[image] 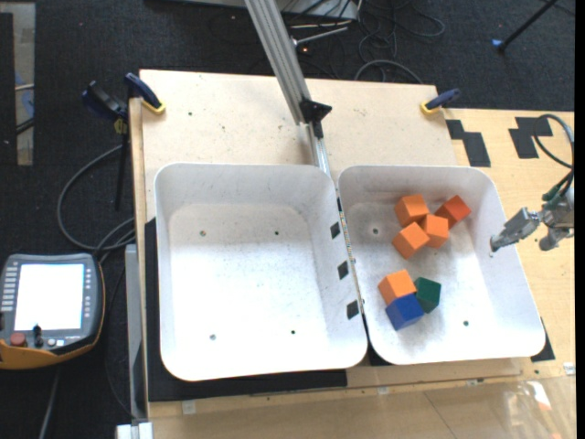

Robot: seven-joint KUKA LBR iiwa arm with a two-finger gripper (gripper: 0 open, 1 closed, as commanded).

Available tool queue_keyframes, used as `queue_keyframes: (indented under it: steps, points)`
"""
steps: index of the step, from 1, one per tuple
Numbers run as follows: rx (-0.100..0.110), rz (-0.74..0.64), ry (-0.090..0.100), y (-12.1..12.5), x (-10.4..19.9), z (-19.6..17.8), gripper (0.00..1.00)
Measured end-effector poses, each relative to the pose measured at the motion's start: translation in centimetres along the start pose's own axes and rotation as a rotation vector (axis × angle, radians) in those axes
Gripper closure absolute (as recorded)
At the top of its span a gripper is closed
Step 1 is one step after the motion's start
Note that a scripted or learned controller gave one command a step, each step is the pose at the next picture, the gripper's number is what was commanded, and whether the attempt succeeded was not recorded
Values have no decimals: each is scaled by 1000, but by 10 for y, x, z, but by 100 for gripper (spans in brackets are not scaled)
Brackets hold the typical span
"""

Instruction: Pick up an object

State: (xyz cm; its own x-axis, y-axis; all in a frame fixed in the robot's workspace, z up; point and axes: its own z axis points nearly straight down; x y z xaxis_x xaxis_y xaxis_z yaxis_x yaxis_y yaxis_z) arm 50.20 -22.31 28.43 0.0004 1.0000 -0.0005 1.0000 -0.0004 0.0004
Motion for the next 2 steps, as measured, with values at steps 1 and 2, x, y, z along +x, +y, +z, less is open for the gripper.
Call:
queue_keyframes:
  steps: [1, 2]
  points:
    - [-6, -5, -2, -11, 16, -46, 0]
    - [-10, -5, -4, 22, 29, -176, 0]
